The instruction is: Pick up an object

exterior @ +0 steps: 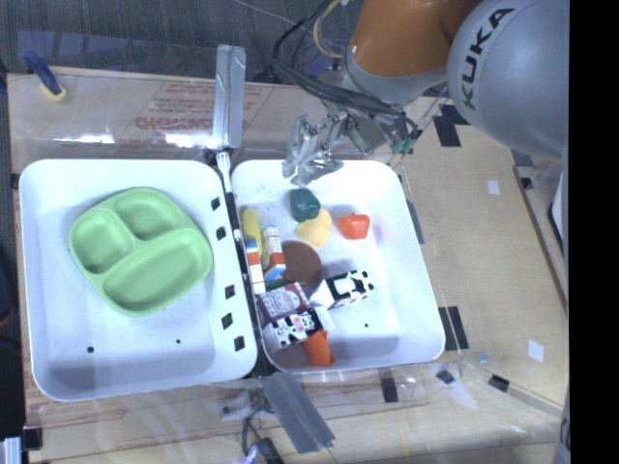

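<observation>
My gripper (309, 158) hangs over the far edge of the right bin (411, 288), its metal fingers spread and nothing between them. Just below it lies a dark teal object (305, 203). Beside that sit a yellow piece (313, 228) and a small orange-red piece (355, 226). Further toward the front lie a brown round object (301, 262), a black-and-white cow toy (348, 287), a yellow stick-like item (251, 227), a printed packet (283, 304), a second black-and-white toy (296, 329) and an orange piece (319, 352).
The left bin (58, 346) holds a green divided plate (141, 249). A metal bar (230, 95) stands upright behind the divider between the bins. The big grey and orange arm (455, 27) fills the upper right, with cables trailing to the wrist.
</observation>
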Tool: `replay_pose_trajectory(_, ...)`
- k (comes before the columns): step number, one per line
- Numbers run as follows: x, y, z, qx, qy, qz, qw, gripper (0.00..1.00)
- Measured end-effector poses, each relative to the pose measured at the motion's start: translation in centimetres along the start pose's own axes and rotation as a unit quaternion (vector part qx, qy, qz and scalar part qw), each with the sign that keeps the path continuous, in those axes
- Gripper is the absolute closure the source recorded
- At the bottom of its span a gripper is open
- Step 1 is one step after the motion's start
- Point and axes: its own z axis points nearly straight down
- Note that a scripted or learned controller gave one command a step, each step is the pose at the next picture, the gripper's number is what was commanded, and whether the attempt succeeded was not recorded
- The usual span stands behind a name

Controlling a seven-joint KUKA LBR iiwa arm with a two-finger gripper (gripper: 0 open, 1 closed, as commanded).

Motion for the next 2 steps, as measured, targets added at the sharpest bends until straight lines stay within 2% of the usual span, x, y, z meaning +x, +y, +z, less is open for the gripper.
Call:
replay_pose_trajectory(1,-0.7,1.6,2.7,0.0,0.0,-0.011,0.9999,1.0)
replay_pose_trajectory(2,0.8,5.7,5.0,-0.001,0.001,-0.033,0.9995,1.0)
